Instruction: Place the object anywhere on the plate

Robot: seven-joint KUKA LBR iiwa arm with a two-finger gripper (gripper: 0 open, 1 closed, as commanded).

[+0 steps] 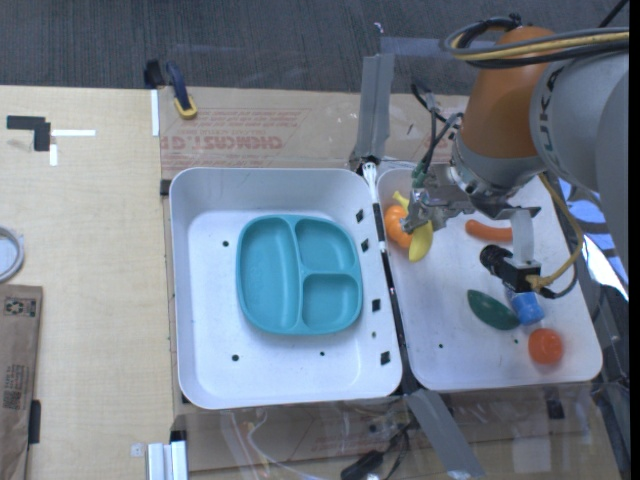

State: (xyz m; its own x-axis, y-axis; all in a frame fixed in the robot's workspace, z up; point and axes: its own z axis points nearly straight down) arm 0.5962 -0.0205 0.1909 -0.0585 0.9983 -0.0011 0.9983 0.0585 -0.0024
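Yellow banana-shaped object hangs in the upper left of the right bin, just beside an orange piece, and sits right under the gripper; I cannot tell whether it is gripped. Going from the left of the frame, I see the teal plate, three compartments, in the middle of the left bin. Right of the gripper lie an orange carrot-like piece, a dark green object, a blue block and an orange ball, lower right.
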